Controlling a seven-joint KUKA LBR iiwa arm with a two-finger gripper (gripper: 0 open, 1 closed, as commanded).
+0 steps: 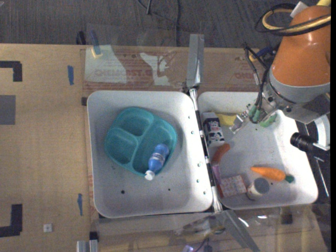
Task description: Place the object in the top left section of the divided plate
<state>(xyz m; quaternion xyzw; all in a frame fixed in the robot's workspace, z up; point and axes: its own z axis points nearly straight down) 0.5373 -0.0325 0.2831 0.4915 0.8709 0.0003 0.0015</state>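
A teal divided plate (122, 140) lies in the left bin (105, 193). A small blue bottle (157, 158) with a white cap lies on its side in the plate's lower right section, cap toward the front rim. The plate's top left section (134, 122) holds nothing. My gripper (252, 117) hangs under the orange wrist over the back of the right bin (304, 193), far right of the plate. Something small and green (268, 120) shows right beside the gripper; I cannot tell whether it is held.
The right bin holds a black-and-white box (212, 128), a yellow item (227, 119), a red-brown sausage shape (221, 152), a carrot (269, 173), a pink patterned square (232, 185) and a small grey cylinder (258, 187). A metal divider (202, 151) separates the bins.
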